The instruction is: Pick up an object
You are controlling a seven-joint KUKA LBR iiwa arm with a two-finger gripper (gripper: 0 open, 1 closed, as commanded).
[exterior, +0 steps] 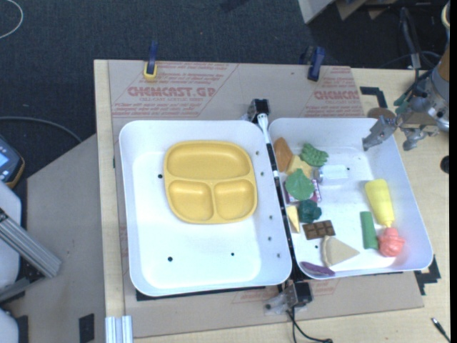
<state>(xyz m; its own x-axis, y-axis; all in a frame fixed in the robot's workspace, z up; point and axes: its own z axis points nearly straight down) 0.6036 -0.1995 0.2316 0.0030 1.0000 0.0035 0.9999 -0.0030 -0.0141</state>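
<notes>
Fingers spread open, nothing between them, hanging over the far right corner of the right bin. One fingertip sits over the bin's far rim, the other further right near the edge of view.

Right bin contents, all clear of the fingers:
- yellow block upright-ish along the right side, green stick just beside it, pink lumpy piece touching the yellow block's near end
- cluster along the left wall: orange-brown piece, green leafy piece, green round piece, dark teal piece, brown chocolate bar
- tan wedge and purple strip at the near edge
- small clear/white item mid-bin, can't tell what it is

Left bin holds a yellow three-compartment tray, towards its far end.

Both bins sit on a cardboard-covered tabletop.
</notes>
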